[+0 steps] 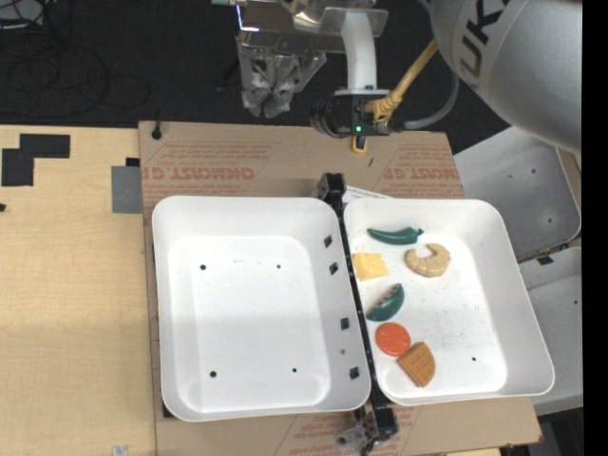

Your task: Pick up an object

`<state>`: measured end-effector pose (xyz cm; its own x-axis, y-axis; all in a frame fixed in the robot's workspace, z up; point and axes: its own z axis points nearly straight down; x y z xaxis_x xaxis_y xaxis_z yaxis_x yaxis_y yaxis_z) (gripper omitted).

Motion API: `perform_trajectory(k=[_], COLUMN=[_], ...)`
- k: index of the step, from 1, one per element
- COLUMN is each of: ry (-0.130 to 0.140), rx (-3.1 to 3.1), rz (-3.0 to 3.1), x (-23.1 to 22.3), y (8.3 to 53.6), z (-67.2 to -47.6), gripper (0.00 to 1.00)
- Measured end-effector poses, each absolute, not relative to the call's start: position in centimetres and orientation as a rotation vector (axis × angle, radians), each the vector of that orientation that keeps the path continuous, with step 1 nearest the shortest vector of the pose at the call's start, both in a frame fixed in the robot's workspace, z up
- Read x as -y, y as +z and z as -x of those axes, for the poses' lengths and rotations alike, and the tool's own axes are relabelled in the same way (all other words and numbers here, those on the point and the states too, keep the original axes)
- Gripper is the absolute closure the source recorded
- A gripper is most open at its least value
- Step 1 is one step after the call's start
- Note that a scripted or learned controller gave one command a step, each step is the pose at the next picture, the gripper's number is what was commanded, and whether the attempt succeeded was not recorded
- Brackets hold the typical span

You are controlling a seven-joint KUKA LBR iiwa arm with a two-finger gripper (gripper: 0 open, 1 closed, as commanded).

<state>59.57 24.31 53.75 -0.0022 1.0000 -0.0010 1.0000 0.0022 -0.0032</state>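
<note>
Orange disc (pixel 392 338) lies near the right bin's (pixel 513 255) front-left corner, touching a tan wedge (pixel 418 364) just in front of it. Toward the back: a teal piece (pixel 387 302), yellow square (pixel 370 266) against the inner wall, beige curl (pixel 427 259), green pepper (pixel 394 235). All sit loose, apparently scattered as pick candidates. Left bin (pixel 180 255) adjoins. Gripper (pixel 275 88) hangs high beyond the bins' back edge, fingers together, nothing between them; no pick begun.
</note>
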Motion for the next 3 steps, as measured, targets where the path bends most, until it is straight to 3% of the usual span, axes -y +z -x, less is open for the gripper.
perform_trajectory(k=[1, 3], ry=[0.009, 0.008], rx=[2.223, 2.22], rz=[2.216, 2.22], x=[-24.27, -24.21], y=[53.71, 53.69], z=[-58.08, -58.15], gripper=[1.0, 1.0])
